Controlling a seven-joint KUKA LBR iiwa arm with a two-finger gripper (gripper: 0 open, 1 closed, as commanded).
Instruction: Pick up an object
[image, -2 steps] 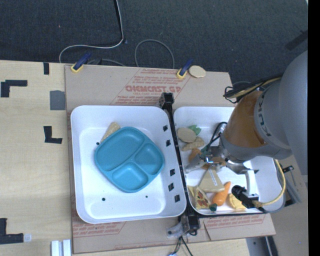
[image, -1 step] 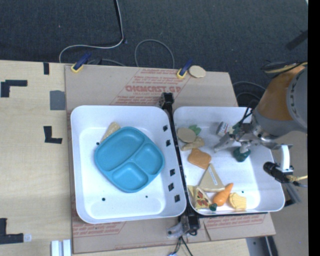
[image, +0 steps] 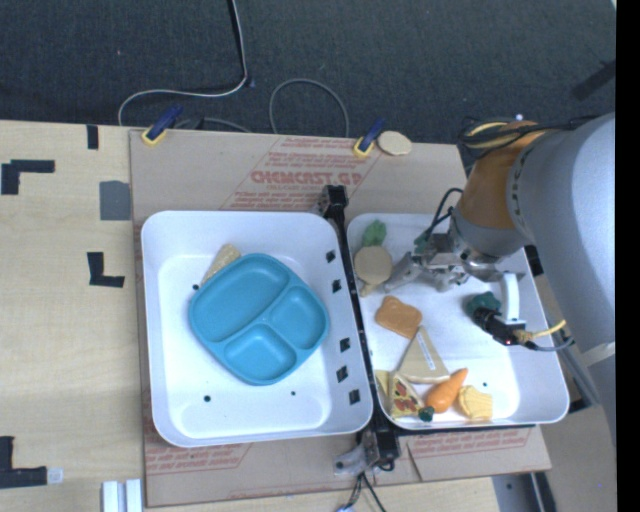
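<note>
Hand (image: 400, 272) low in right bin (image: 540, 395)

You cannot tell its finger state; round cookie (image: 373, 264) just beside it, toast (image: 398, 317) and carrot (image: 444, 391) near.

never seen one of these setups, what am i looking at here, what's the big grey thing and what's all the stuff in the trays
The big grey thing with the orange band is a robot arm, reaching in from the right. The picture comes from one camera fixed above the bench, looking down at a slant. The arm's tool is low over the right bin, near a round cracker; whether it grips anything can't be made out. That bin holds toy food: a green piece, toast, a wedge, a carrot, a pizza slice and a yellow bit. The left bin holds a blue divided plate with a tan piece peeking out from under it.
</note>
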